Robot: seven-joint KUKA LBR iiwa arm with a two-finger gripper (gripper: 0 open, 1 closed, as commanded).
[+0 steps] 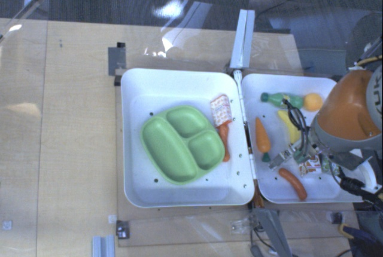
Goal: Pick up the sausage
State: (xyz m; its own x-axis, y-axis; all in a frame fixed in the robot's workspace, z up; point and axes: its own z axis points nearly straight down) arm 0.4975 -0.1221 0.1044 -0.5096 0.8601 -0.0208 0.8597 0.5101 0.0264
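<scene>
Gripper [286,158]: low in right bin [272,190], finger state cannot be told. Sausage [293,183]: just below gripper on the bin floor, apart from it. Carrot [262,135]: just up-left. Orange [312,101], green bottle [276,98]: farther above. Green tray [179,145]: well left, in left bin [137,106].

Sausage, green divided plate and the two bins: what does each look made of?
Sausage: likely toy plastic or rubber, judging by its even red-brown colour and smooth skin. Green divided plate: probably moulded plastic, matte, with soft rounded compartment walls. Left bin and right bin: seemingly white plastic, slightly glossy, thin rolled rims.
</scene>
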